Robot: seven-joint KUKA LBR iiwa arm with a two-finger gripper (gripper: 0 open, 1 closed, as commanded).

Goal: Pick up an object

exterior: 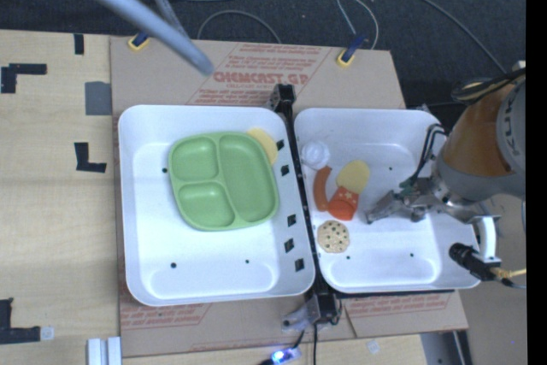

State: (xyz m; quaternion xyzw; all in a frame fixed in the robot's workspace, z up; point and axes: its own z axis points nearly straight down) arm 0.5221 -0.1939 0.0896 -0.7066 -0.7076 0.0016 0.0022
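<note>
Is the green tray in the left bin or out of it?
In. The green tray lies flat on the floor of the left bin, inside its walls, compartments facing up.

Glossy green plastic tray point(224, 180)

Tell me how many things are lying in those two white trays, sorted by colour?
Green: 1, the divided plate in the left bin.
Yellow: 2, a piece tucked behind the plate and a piece in the right bin.
Orange-red: 2, a curved piece and a small block.
Whitish clear: 1, a small round item.
Tan: 1, a speckled cookie.
Total: 7
</note>
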